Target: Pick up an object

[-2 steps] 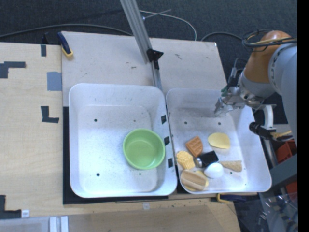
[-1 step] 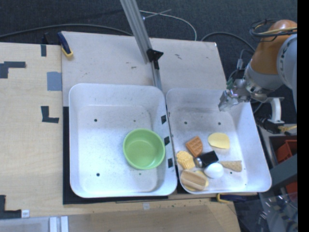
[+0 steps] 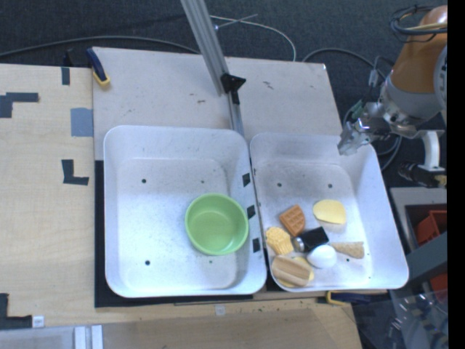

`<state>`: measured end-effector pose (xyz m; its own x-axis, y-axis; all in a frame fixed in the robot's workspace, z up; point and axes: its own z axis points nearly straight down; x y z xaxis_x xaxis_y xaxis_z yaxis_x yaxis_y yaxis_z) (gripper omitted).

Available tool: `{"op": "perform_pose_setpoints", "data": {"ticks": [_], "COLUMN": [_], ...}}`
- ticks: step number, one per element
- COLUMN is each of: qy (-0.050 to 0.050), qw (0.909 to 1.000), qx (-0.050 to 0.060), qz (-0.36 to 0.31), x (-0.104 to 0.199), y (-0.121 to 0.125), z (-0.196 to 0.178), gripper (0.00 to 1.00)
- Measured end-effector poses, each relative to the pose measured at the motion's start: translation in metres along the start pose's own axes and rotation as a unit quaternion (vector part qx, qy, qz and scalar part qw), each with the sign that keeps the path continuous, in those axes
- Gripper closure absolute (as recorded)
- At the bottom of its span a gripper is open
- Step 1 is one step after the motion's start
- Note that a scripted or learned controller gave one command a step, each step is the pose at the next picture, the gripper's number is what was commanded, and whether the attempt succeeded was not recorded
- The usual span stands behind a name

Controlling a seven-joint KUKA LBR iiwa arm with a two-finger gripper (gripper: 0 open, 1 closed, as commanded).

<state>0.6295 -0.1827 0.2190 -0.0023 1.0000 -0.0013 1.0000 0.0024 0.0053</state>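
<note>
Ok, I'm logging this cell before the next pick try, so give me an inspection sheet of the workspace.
Surface: two white bins side by side, left bin and right bin, on a pale bench.
Job's things: green bowl in the left bin; waffle, yellow chip, black block, white egg and bread roll clustered in the right bin's near half.
Clutter: tape marks on the bench's left.
Grippers: gripper over the right bin's far right corner, nothing seen in it.
Cables: thin cables on the dark floor beyond.
Surroundings: slanted metal pole.

Slanted metal pole (image 3: 207, 38), blue-yellow clamp (image 3: 97, 68), loose cables (image 3: 276, 35) on dark floor.
</note>
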Motion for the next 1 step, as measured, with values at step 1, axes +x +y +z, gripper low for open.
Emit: {"op": "perform_pose_setpoints", "data": {"ticks": [1], "qy": [0.000], "qw": [1.0000], "qx": [0.000], "qz": [0.000], "x": [0.0094], "y": [0.0048], "z": [-0.0488], "gripper": [1.00]}}
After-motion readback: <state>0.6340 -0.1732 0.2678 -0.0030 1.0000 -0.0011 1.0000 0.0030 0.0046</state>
